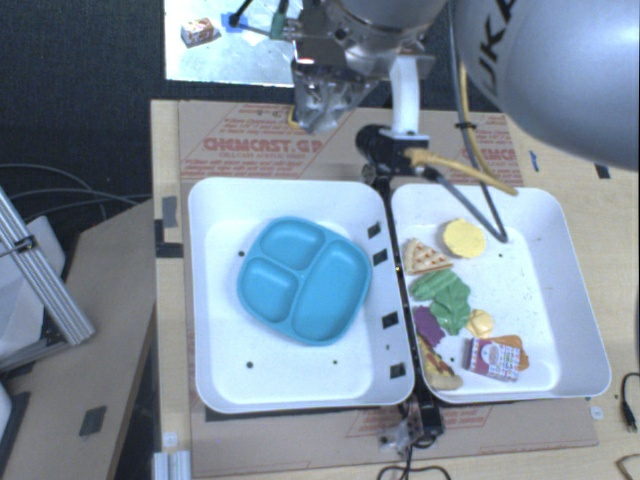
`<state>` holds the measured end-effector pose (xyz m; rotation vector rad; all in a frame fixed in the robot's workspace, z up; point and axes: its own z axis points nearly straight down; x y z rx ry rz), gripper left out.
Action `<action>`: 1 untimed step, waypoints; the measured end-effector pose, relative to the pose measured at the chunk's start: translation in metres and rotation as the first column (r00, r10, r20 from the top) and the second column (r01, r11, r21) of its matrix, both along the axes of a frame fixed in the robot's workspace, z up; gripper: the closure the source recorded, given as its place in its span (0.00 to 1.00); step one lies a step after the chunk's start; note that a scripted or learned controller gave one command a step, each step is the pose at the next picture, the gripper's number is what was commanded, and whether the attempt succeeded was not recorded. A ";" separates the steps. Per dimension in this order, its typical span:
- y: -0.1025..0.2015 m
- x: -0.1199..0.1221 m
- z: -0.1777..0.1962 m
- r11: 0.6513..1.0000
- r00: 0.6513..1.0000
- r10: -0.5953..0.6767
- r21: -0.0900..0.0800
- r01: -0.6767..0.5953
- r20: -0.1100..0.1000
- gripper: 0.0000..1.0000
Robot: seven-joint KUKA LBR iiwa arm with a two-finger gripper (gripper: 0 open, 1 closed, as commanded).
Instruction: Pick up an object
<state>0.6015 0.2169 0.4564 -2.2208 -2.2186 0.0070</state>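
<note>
Toy food items [455, 298] – right bin [560, 268], unheld
Camera view: gripper [318, 108] hangs above the bench behind the left bin [215, 268], which holds a blue divided plate [303, 279]; jaw opening cannot be determined, nothing visible between them

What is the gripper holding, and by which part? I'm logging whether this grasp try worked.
Nothing shows in the gripper; it is raised beyond the bins, fingertips bare.
</note>
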 end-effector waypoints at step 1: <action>0.019 -0.045 0.005 1.000 1.000 0.007 0.003 -0.008 0.004 1.00</action>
